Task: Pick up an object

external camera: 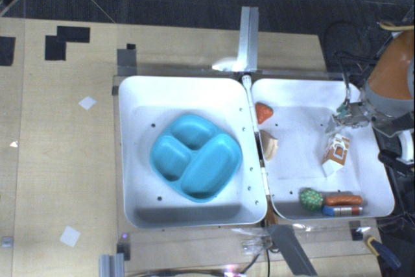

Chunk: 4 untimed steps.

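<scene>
End effector [349, 115] in right bin [292, 194], clamped on top of small white/orange carton [336, 151]; carton hangs tilted below it. Rel. to carton: orange piece [263, 113] and beige piece [268, 146] toward divider, green ball [310, 199] + orange marker [343, 200] nearer front wall. Blue divided dish [196, 156] in left bin.
</scene>
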{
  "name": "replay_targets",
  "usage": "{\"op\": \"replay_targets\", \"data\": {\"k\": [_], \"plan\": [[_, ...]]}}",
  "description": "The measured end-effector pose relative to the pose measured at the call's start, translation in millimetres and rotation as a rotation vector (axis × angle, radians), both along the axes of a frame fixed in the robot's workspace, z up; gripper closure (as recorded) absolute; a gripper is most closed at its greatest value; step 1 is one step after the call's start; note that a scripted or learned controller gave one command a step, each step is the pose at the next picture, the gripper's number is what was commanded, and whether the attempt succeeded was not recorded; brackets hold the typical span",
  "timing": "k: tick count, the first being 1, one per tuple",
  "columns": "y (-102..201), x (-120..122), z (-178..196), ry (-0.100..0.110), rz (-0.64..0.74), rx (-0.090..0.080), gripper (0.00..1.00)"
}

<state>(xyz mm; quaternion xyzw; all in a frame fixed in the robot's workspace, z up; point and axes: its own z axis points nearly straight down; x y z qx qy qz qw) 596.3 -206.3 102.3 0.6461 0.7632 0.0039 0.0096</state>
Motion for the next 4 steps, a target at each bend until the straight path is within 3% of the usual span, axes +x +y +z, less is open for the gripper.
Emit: {"op": "replay_targets", "data": {"k": [1, 2, 3, 4], "plan": [[0, 0, 0, 0.000, 0.000, 0.000, 0.00], [0, -37, -14, 0.011, -0.046, 0.004, 0.00], [0, -34, -2, 0.003, -0.045, 0.002, 1.00], [77, -4, 92, 0.013, -0.062, 0.007, 1.00]]}}
